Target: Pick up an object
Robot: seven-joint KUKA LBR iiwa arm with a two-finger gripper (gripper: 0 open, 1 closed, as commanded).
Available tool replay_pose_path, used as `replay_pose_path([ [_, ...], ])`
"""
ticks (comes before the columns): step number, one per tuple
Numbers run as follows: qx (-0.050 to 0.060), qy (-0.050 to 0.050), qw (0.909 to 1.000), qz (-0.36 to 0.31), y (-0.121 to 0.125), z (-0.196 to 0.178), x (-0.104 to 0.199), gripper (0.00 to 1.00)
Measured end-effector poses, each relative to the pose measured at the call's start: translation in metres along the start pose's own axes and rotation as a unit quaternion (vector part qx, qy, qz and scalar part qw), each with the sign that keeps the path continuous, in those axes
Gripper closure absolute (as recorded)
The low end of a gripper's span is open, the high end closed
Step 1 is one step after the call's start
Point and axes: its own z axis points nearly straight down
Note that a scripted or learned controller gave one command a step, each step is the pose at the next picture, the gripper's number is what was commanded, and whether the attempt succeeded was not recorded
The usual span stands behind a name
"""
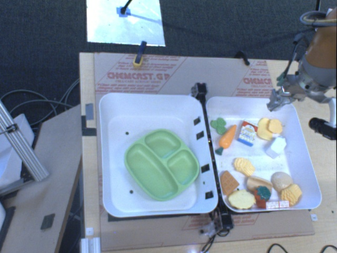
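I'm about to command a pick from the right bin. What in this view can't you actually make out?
- Gripper: small and blurred above the right bin's far rim; whether it is open or shut is unclear.
- Arm: cut off by the right edge of the camera view.
- Toy foods in the near corner: overlapping and too small to identify individually.
- Small carton's label: too small to read.

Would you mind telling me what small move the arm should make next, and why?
Probably a short descent toward the yellow slices. The gripper hangs over the right bin's far edge, just beyond them, with nothing seen between its fingers. They lie nearest it, with the white block and small carton close by, so a careful, centred approach seems wise.
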Motion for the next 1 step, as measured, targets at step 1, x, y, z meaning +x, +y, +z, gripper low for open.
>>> replay_pose_path([
  [1, 0.003, 0.001, 1.0000, 0.000, 0.0010, -0.0015, 0.0000, 1.00],
])
